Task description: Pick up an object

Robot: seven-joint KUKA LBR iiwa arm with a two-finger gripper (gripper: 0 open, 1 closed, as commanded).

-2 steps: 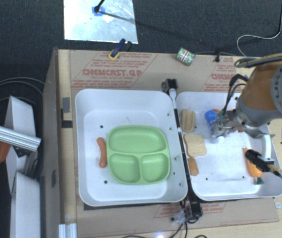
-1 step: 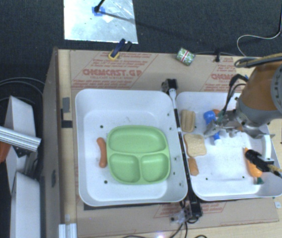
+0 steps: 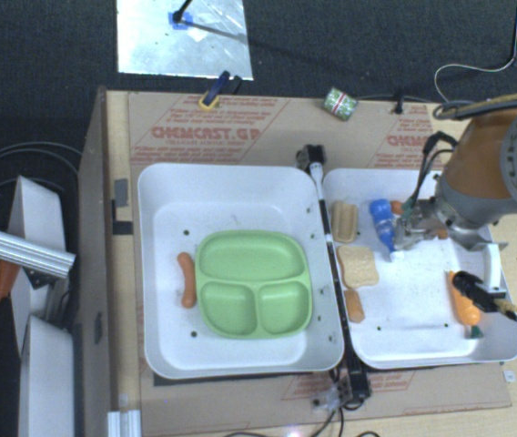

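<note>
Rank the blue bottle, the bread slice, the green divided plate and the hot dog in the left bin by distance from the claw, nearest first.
From the claw, in the right bin:
1. Blue bottle, beside it, same bin.
2. Bread slice, same bin, near the divider.
3. Green divided plate, centre of the left bin.
4. Hot dog, beyond the plate's far side.

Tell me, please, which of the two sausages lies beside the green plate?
The sausage in the left bin, just left of the green plate; the other lies in the right bin below the bread.
</note>
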